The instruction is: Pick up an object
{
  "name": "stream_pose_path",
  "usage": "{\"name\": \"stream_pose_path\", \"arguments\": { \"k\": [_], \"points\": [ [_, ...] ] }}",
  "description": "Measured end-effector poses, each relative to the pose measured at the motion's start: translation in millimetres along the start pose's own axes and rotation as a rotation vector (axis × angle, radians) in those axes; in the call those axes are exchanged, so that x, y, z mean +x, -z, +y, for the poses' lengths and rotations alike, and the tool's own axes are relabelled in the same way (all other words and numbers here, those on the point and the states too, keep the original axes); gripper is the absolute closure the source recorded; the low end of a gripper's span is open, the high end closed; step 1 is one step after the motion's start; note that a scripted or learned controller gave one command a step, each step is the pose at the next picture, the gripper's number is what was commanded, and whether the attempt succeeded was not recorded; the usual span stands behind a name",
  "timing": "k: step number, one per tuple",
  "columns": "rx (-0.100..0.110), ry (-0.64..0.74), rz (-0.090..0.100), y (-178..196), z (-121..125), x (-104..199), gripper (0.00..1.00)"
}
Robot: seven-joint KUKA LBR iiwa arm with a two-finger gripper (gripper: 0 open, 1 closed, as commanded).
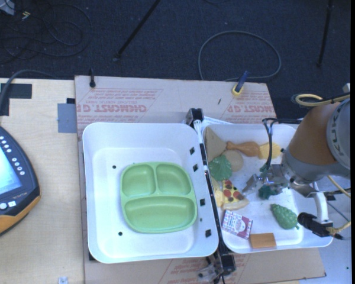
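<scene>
From the camera above the bench, two white bins sat side by side on a sheet of cardboard (165,99). The left bin (100,158) held a green divided plate (158,196), lying flat near its middle with three compartments facing up.

The right bin (236,247) was crowded with small things. A slice of toy pizza (231,195) lay near the bin's left wall, with a green leafy toy (220,167) just above it. A tan drumstick-shaped toy (247,149) lay toward the far side, touching a yellow piece (272,151) beside it. A small red-and-white carton (236,223) rested near the front, next to a flat tan block (262,240). A bumpy green toy (284,216) lay toward the bin's right side.

The arm (319,141) reached in from the right, its orange band over the right bin. The gripper (266,182) was low in the middle of that bin, right at a small dark green object (266,191), between the pizza slice and the bumpy green toy. The picture was too small and cluttered there to tell whether the gripper had closed on that object or merely stood over it.

A handheld controller (6,176) with a lit screen lay on the wooden bench at the far left, and dark cables (242,46) trailed over the floor beyond the bench.
</scene>
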State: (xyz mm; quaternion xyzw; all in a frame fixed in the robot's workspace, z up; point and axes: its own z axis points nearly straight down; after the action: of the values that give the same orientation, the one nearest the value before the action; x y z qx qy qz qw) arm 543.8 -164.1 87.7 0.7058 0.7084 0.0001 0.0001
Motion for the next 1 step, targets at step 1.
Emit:
{"name": "stream_pose_path", "arguments": {
  "k": [1],
  "points": [
    [0.000, -0.009, -0.002, -0.1, 11.1, 44.1, 0.00]
  ]
}}
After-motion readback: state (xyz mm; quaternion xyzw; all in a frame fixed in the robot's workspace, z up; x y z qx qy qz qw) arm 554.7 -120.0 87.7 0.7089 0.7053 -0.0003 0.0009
